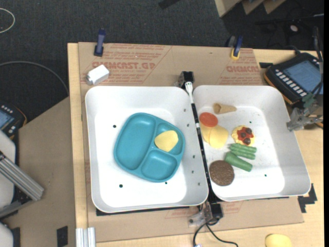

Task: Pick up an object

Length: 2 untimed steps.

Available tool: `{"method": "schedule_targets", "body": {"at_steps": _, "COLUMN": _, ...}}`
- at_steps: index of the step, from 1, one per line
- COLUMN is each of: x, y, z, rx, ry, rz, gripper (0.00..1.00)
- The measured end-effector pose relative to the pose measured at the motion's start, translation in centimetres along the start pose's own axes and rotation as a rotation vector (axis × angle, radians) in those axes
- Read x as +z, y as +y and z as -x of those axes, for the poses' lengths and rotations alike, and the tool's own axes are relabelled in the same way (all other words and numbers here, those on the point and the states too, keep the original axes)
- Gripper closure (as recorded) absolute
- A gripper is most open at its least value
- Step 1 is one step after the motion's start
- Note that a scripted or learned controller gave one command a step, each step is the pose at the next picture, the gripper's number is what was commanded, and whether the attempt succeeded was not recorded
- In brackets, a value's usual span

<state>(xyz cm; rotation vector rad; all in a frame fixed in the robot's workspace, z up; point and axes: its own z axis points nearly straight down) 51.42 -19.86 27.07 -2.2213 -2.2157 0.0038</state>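
Brown cardboard covered the surface (154, 60), and two shallow white bins sat on it side by side, touching along their inner edges. A small white block (97, 74) lay on the cardboard behind the left bin.

Camera view: the left bin (92, 138) held a teal divided plate (146, 148), with a pale yellow piece (166, 140) resting in its upper right compartment. The right bin (288, 138) held a loose cluster of toy foods in its left half: a tan cone (223, 108) at the back, a red-orange disc (208, 119), a yellow lump (216, 136) touching the disc, a small pizza-like piece (243, 135), green pods (240, 156) and a flat brown patty (221, 172) nearest the front. Any of these could serve as the object to pick up; none was lifted yet. How the fingers stood could not be told.

Likely trouble: the foods crowd together, so a descent might catch two pieces or push one aside. The patty and disc look low and flat, and may slip out. The plate's ridges could block a grip on the pale yellow piece
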Motion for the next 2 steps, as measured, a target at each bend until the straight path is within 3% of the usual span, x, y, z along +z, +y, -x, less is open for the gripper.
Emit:
{"method": "schedule_targets", "body": {"at_steps": 1, "x": -11.2, "y": -1.0, "z": -7.2, "rx": -0.011, "ry": -0.003, "rz": 0.018, "gripper": 1.00}}
{"method": "schedule_targets", "body": {"at_steps": 2, "x": -6.1, "y": -0.1, "z": -5.5, "rx": -0.001, "ry": 0.000, "rz": -0.001, "gripper": 1.00}}
